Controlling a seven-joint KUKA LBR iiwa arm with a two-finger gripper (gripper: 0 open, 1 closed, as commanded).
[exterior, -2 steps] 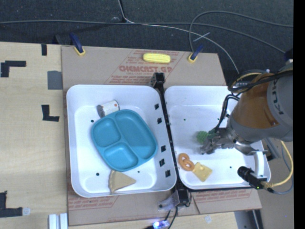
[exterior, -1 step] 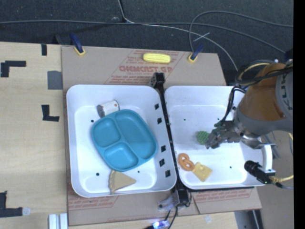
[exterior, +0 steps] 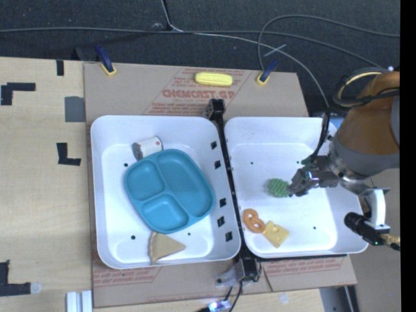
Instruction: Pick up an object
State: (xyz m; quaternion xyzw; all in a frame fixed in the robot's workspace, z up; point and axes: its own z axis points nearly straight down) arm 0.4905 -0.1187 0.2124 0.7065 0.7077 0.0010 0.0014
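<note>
In the right bin (exterior: 260, 135) lie a small green knobbly object (exterior: 278, 187), an orange pretzel-shaped piece (exterior: 252, 221) and a yellow cheese-like wedge (exterior: 275, 233). My gripper (exterior: 301, 182) hangs low in this bin, right next to the green object's right side and seemingly touching it. The grey and orange arm (exterior: 367, 135) comes in from the right and hides part of the bin's right wall. The left bin (exterior: 107, 135) holds a blue divided plate (exterior: 169, 189), a small white cup with a red band (exterior: 147, 147) and a tan wedge (exterior: 164, 246).
A yellow banana-like object (exterior: 213, 79) lies on the cardboard behind the bins. Two blue-and-yellow clamps (exterior: 106, 62) (exterior: 265, 74) hold the cardboard's back edge. Black cables run across the dark backdrop. A black divider with clips (exterior: 224, 174) separates the bins.
</note>
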